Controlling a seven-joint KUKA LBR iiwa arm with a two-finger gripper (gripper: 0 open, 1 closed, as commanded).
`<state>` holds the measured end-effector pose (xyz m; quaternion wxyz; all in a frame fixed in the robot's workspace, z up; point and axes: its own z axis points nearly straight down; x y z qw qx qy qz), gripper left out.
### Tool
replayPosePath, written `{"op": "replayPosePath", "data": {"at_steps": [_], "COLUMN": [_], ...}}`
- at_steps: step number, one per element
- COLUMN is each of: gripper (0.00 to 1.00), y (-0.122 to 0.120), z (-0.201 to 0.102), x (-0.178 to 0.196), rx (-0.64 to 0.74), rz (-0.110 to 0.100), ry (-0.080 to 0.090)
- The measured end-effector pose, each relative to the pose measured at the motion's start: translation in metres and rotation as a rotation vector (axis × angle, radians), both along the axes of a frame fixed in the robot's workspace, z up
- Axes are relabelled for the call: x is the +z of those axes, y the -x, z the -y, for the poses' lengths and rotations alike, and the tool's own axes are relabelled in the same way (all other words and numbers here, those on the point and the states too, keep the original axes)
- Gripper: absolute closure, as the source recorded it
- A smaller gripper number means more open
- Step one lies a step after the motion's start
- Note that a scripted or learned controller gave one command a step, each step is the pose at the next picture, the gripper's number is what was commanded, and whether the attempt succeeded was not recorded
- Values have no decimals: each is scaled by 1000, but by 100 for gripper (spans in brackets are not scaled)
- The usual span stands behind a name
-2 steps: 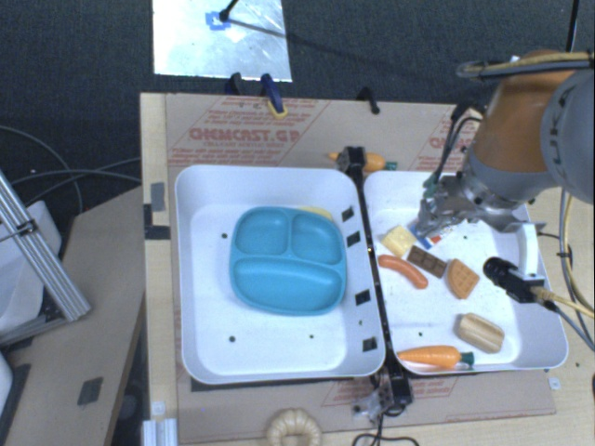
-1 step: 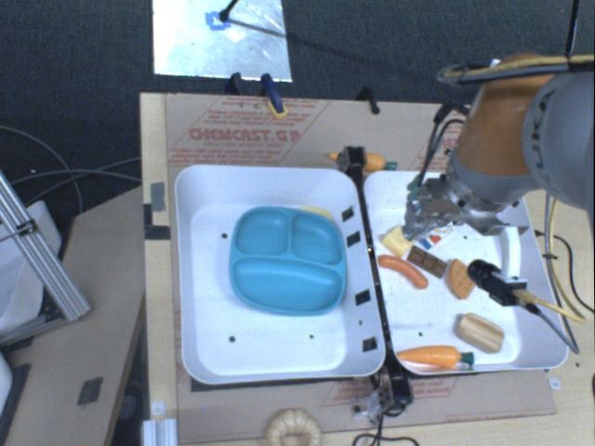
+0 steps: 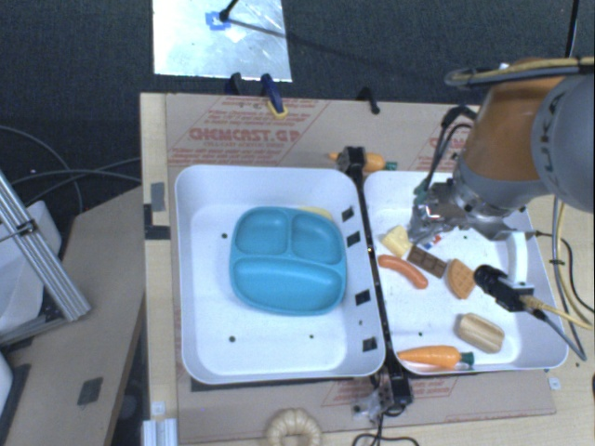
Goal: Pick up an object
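Camera view looks down on a table (image 3: 186,342) bearing two white bins side by side, and the divider (image 3: 364,249) where their walls meet serves as the landmark. Left of the divider, the left bin (image 3: 200,342) holds a blue sectioned plate (image 3: 286,258), lying flat near its middle, with a pale yellow piece (image 3: 319,212) peeking out at the plate's far edge. Right of the divider, the right bin (image 3: 539,342) holds the food toys: a cheese wedge (image 3: 396,241) just beside the divider, a sausage (image 3: 403,270) in front of it and touching or nearly touching a chocolate bar (image 3: 429,263), then a waffle piece (image 3: 460,279) further right. Nearer the front wall, a bread loaf (image 3: 479,332) lies well right of the divider, and a carrot (image 3: 429,356) lies along the front edge close to it. The grey arm (image 3: 521,147) reaches in from the right, and its tool (image 3: 426,223) hangs low over the right bin, just right of the cheese and above the chocolate bar; whether the tool is spread or closed I cannot tell, and nothing is seen gripped in it. At the divider's far end sits a small orange thing (image 3: 373,163) outside the bins. A doughnut (image 3: 294,427) lies on the table, in front of the bins.
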<state>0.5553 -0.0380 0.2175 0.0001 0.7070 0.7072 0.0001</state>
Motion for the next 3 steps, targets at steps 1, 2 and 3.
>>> {"op": "replayPosePath", "data": {"at_steps": [1,2,3], "gripper": [100,100,100], "y": [-12,-4,-7], "z": [-6,-8,-7], "x": [16,15,16], "rx": [6,4,5], "rz": [2,0,2], "ry": [0,0,0]}}
